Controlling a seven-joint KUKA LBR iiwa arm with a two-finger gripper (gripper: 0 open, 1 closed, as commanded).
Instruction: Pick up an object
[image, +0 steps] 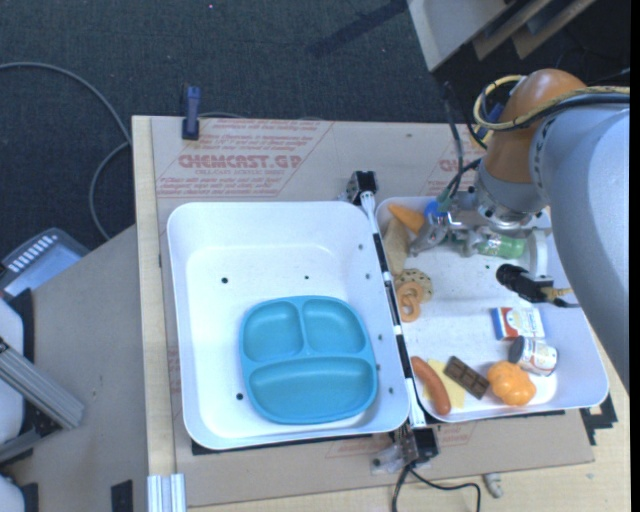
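Grey arm with orange wrist band reaches into the right white bin; two-finger gripper sits low at the far end, near an orange wedge-shaped piece; its opening cannot be told, nor any hold. Candidate objects in this bin: pretzel, red sausage, brown chocolate bar, orange fruit. Left white bin holds a blue divided plastic plate.
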